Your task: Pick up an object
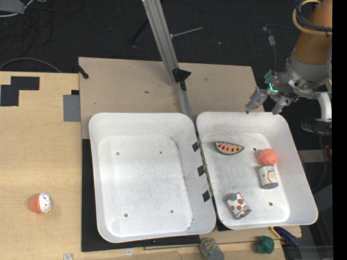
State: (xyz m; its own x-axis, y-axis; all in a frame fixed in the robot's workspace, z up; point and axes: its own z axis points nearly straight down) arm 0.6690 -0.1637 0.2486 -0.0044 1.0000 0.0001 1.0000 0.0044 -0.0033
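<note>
Four objects sit in the right bin [295, 145]: watermelon slice [228, 148] near its back-left, orange-red ball [267, 156] toward the right edge, small can [268, 176] touching just in front of the ball, patterned carton [237, 205] near the front edge. Gripper [267, 103] hovers over the bin's back edge, fingers spread apart, gripping nothing. Left bin [103, 145] alongside. Red-white ball [40, 203] on the wooden bench, far left.

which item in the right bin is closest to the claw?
The watermelon slice, at the bin's far end below the claw; the ball, can and carton lie farther.
</note>
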